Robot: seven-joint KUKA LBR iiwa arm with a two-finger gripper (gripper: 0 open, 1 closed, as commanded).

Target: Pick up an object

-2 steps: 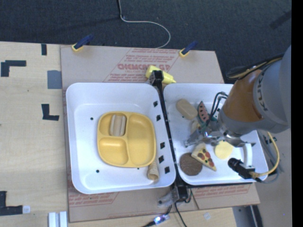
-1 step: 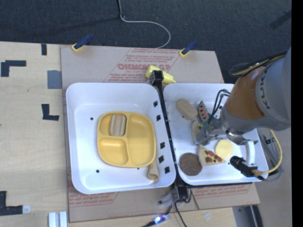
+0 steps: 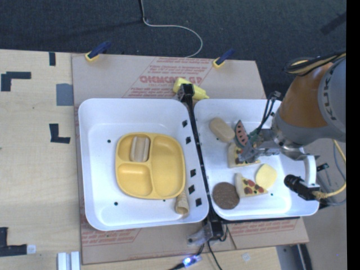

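Yellow plastic: a divided yellow plastic tray sits in the middle of the left white bin; a short tan cylinder lies in its 11 o'clock compartment.
Arm: the grey KUKA arm with the orange band reaches in from 3 o'clock over the right white bin.
Gripper: the two-finger gripper is low at the centre of the right bin; the tips are too dark and small to judge, so I cannot tell how wide it is or whether it has hold of anything.
Likely target: a flat tan toast-like slab, directly under the tool, touching or nearly so.
Target look: thin, squarish, pale brown, partly covered by the tool; it lies flat on the bin floor, not lifted.
Neighbours: a red-and-green watermelon wedge at its 12 o'clock, a beige potato-shaped lump at 11, a pale yellow disc at 4, a toy pizza slice at 5, and a round brown cookie at 7.
Other: a tan cone-like piece lies at the left bin's 5 o'clock corner.
Progress: approach looks complete; a confirmed grasp and the lift are not yet done.
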